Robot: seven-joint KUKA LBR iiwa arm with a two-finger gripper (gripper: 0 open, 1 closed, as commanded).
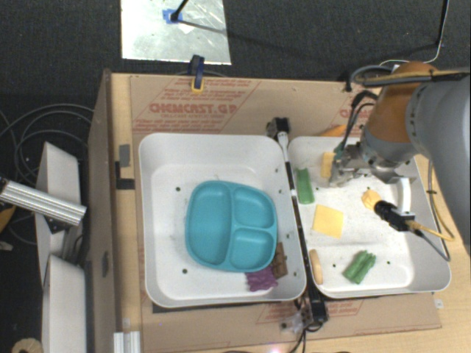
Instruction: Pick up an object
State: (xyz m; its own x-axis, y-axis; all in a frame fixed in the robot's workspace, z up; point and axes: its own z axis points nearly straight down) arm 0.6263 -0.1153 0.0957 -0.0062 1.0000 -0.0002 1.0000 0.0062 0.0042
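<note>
Gripper (343, 172) first: we see it low over the far part of the right bin (397, 252), hanging from the grey arm (434, 120) that reaches in from the right with its orange band (390, 116) above the wrist. We cannot tell from this slanted view whether it is spread or closed, and we see nothing held in it.

Just beside it, on its left, lies a small yellow block (327, 164); whether the two touch we cannot tell. A green block (304, 186) lies along the bin's left wall, a little nearer the camera. Toward the middle of the floor we find a flat yellow square (329, 220), and to its right, apart from it, a small yellow piece (370, 198). Near the front of the bin lies a green ridged object (360, 266), and by the front left wall a tan oblong piece (316, 265).

In the left bin (169, 175) we see a teal divided plate (230, 225) taking up the middle. At its front right edge sit a purple object (259, 279) and, just beside that, a brown object (280, 262) close to the wall between the bins. Both bins rest side by side on a brown board (191, 105) with red print.
</note>
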